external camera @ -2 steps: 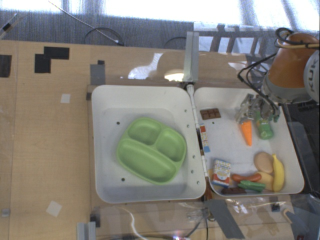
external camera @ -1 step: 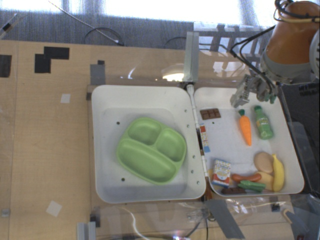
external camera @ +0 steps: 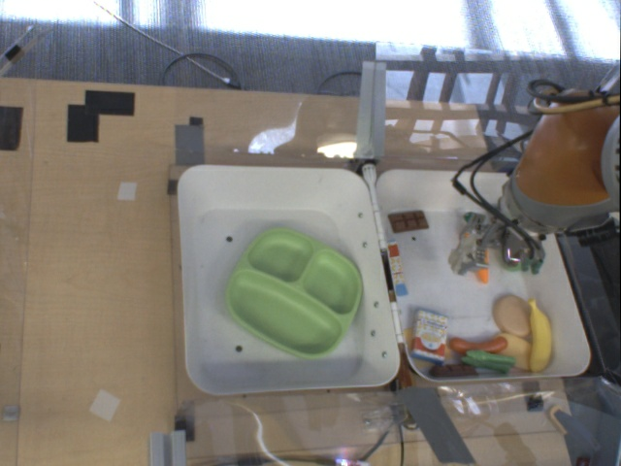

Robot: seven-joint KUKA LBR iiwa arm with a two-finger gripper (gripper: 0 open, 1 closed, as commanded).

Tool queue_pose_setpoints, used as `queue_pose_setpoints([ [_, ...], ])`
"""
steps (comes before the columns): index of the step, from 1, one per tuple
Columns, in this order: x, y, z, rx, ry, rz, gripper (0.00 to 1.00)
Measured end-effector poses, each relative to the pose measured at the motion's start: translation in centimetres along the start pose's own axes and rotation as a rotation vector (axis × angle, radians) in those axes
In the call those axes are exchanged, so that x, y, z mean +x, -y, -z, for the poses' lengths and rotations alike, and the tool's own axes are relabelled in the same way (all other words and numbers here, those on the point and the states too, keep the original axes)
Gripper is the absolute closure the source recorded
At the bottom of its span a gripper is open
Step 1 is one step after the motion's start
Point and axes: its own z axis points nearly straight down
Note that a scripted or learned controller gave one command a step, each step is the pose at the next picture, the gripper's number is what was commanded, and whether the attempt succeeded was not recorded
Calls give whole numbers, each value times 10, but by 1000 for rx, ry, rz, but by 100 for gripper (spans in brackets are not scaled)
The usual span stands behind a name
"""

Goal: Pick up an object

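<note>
Claw [external camera: 520, 256] low over the upper right part of the right bin [external camera: 572, 357], at the end of the arm [external camera: 568, 158]. The arm comes in from the right edge of the frame, orange band uppermost and wrist pointing down into the bin. Cannot tell whether the claw is open or closed, and nothing is seen gripped in it.

Nearest thing: one crumpled grey-green item [external camera: 471, 246], just left of the claw; contact cannot be judged. Its long axis runs roughly top to bottom of the frame, with an orange tip at the lower end.

Further out in the right bin:
- one brown chocolate piece [external camera: 408, 221], upper left, lying crosswise
- one small carton [external camera: 430, 333], lower left
- one banana [external camera: 539, 335], lower right, long axis top to bottom, curve bulging right
- two pale rounded pieces [external camera: 510, 315] touching the banana's left side
- one red sausage-shaped piece [external camera: 475, 345], one green piece [external camera: 490, 361] and one dark brown piece [external camera: 452, 368], clustered along the bottom wall and lying roughly crosswise

Left bin [external camera: 204, 357]: one green divided plate [external camera: 294, 289] with three compartments, set at a slant near the centre.

Both bins sit side by side on the tan bench [external camera: 87, 289].
</note>
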Motion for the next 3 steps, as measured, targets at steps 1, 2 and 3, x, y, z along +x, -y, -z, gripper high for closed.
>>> queue_pose_setpoints([
  [1,32,-122,89,-8,12,-95,100],
  [2,63,-60,54,0,3,87,100],
  [3,-29,-59,97,-1,12,64,100],
])
